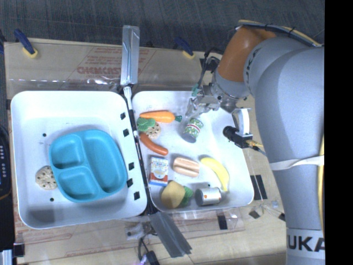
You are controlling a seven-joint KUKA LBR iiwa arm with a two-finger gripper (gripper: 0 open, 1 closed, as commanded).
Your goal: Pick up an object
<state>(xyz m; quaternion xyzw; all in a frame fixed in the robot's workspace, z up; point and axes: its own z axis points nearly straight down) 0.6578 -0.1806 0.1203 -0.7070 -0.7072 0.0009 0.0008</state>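
My gripper (197,108) hangs over the back of the right bin (238,160), reaching in from the right. Just under its tip lies a small green-and-white cup (192,129), tilted on its side; I cannot tell whether the two touch. To its left are an orange carrot (158,116), a cookie with a green piece (148,126) and a red sausage (153,143). Nearer the front lie a small juice carton (159,169), a hot dog (186,166), a yellow banana (217,171), a yellow-green pear (174,194) and a metal can (208,195).
The left bin (27,112) holds a blue divided plate (87,164) and a cookie (46,177) beside it. A metal divider clamp (130,57) stands between the bins at the back. The grey arm (287,120) covers the right side.
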